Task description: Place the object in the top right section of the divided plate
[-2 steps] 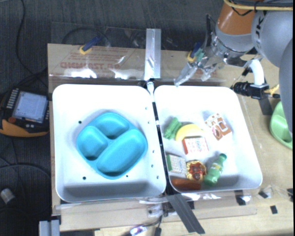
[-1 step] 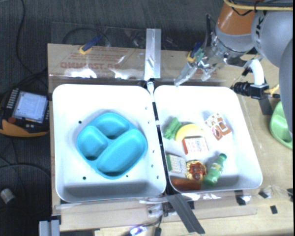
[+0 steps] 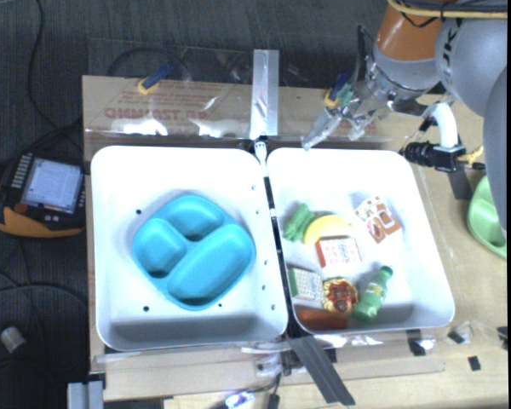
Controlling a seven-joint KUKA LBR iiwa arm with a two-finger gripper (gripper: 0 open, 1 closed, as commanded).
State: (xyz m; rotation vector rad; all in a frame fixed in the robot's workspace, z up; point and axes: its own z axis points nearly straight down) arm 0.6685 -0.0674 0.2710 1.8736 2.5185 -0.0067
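The gripper (image 3: 324,130) hangs at upper right, above the right bin's (image 3: 426,220) far rim — fingers apart, holding nothing. The blue divided plate (image 3: 193,250) sits in the left bin (image 3: 111,228) — toy groceries (image 3: 336,267) clustered right.

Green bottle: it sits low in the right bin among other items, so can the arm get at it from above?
Probably yes. The green bottle lies uncovered near the bin's front wall, though a red packet touches its left side, crowding the pincer.

Both bins (image 3: 111,254) are white. The divided plate (image 3: 193,249) in the left bin is bright blue. The right bin holds a green bottle (image 3: 373,293), a yellow ball (image 3: 328,226) and a red-and-white box (image 3: 338,251).
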